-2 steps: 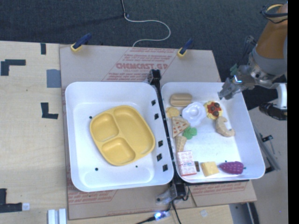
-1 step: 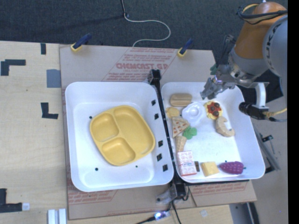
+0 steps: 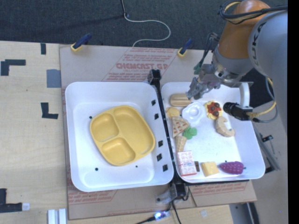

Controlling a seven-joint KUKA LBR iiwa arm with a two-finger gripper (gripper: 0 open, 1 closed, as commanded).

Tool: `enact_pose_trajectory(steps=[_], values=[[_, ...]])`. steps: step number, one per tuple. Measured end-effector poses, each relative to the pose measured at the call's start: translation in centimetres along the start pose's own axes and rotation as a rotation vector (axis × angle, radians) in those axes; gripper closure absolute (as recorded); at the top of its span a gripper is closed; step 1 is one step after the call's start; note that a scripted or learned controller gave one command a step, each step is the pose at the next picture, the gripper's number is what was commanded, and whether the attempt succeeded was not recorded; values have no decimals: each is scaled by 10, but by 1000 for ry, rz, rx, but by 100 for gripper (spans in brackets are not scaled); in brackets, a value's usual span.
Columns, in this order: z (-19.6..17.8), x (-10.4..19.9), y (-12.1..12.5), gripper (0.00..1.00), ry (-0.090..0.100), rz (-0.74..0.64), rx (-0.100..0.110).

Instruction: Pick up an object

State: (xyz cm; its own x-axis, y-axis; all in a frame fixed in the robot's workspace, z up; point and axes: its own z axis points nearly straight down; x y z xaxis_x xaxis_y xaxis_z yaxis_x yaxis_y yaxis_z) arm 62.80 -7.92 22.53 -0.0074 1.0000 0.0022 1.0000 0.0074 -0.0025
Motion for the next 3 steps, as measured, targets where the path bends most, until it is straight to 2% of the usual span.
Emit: enact_pose_trajectory(steps=[1, 2, 3], values=[[13, 53, 7, 100, -1, 1, 2], [4, 42, 7, 100, -2, 6, 0], [8, 60, 11, 100, -2, 4, 1]])
